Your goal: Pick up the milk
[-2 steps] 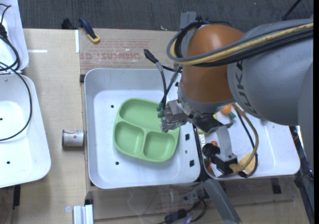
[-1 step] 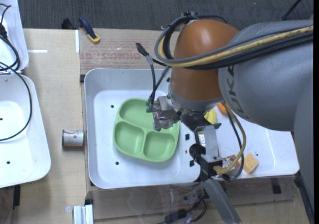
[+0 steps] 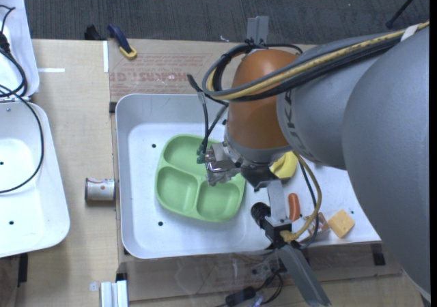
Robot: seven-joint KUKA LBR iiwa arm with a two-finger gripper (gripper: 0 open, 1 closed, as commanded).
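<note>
Red printing runs along the brown cardboard sheet (image 3: 171, 70) lying on the bench (image 3: 68, 142) at the far edge of the right-hand bin (image 3: 136, 162). The letters sit upside down from this camera (and look mirrored or blurred), so no word can be read for sure. Nothing else carries legible text.

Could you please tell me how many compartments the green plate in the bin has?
3 show on the green plate: one at its top, one lower left, one lower right. The arm covers its right edge, so more may be hidden.
</note>
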